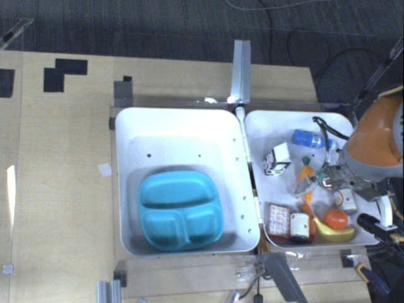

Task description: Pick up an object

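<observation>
The right bin [259, 131] holds several small objects. A blue bottle [307, 139] lies near its back, and a white box [278, 158] sits left of the middle. An orange carrot-like piece [306, 169] lies at the centre. Along the front wall are a cracker packet [278, 218], a small dark jar [300, 227], a yellow banana [334, 234] and a red tomato [336, 218]. My gripper [320, 177] reaches in from the right and hangs low over the middle of this bin, just right of the orange piece and above the tomato.
The left bin [180, 122] holds a blue divided tray [180, 208] toward its front. A metal post [241, 71] stands behind the wall between the bins. The arm's orange band [377, 134] covers the right bin's far right side. A small white tag [348, 201] lies near the tomato.
</observation>
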Available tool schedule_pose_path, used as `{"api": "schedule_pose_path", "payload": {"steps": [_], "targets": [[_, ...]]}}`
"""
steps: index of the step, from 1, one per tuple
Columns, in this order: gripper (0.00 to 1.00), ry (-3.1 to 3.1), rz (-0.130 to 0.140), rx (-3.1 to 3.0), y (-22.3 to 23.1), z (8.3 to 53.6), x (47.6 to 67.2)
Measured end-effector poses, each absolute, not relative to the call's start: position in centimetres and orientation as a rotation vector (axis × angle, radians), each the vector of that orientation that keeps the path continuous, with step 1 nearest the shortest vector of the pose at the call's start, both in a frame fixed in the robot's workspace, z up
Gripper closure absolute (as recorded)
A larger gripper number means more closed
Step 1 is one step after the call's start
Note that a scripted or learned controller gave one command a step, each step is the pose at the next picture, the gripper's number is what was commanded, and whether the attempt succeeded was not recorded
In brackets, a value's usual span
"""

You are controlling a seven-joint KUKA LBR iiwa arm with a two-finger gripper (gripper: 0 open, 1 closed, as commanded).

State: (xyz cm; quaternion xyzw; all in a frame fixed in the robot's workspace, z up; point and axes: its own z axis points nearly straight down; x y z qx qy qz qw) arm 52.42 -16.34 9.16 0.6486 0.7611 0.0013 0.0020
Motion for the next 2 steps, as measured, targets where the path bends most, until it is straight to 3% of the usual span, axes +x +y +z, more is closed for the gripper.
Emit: {"api": "schedule_pose_path", "payload": {"steps": [1,2], "targets": [[1.00,2.388,0.010,2.030,-16.2,10.2,52.7],[1.00,2.319,0.004,2.113,-13.0,18.7,54.3]]}}
